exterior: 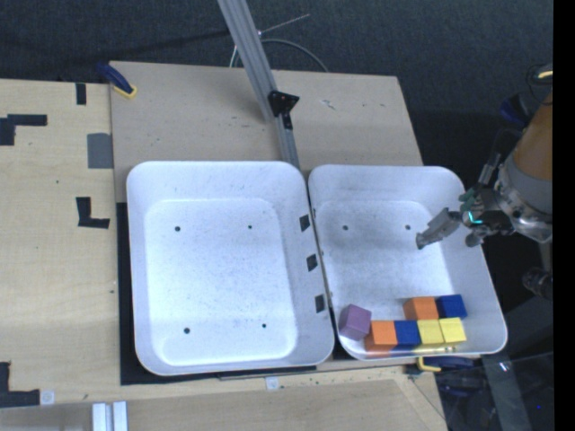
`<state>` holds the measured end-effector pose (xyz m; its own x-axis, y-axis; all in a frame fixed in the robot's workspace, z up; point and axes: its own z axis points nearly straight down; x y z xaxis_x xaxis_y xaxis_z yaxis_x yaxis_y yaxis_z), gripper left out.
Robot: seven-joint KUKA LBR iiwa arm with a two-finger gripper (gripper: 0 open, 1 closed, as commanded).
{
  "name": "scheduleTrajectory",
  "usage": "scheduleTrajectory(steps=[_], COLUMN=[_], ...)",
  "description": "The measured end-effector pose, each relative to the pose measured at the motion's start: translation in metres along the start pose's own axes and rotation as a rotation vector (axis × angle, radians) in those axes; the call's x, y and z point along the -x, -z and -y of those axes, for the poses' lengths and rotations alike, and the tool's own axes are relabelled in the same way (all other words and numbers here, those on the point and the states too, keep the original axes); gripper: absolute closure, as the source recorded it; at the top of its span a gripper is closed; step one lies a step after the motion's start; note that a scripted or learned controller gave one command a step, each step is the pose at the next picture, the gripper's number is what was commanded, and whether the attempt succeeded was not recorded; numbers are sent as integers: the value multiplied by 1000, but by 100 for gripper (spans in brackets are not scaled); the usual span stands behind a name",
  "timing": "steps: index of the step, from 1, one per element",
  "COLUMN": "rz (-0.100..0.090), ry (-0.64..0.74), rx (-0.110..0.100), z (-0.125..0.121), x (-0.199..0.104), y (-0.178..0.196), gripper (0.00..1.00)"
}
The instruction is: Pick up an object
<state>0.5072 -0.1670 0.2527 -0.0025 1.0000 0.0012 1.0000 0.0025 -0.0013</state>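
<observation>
- Gripper point(429, 233) is hovering at the right of the frame over the right bin point(386, 180); cannot tell how the jaws are set, nothing is showing between them.
- Blocks are sitting at lower right: purple block point(356, 321), orange, blue, yellow, touching in 2 rows.
- Risk: tight packing against the bin wall is likely blocking the jaws, causing a slip or an empty close.
- Wooden counter point(54, 241), dark floor around.

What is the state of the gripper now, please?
Gripper: open or closed cannot be told; it hangs above the right bin, apart from the blocks.
</observation>
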Motion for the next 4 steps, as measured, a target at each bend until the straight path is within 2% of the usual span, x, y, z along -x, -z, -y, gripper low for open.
scheduleTrajectory(steps=[1,2,3,4], rz=[-2,-1,2,3], ry=[8,2,-2,0], rx=[0,0,-7,1], z=[-6,-6,-43,-78], x=[-91,-87,-75,-78], y=[4,14,-83,-164], gripper=[0,100,100,100])
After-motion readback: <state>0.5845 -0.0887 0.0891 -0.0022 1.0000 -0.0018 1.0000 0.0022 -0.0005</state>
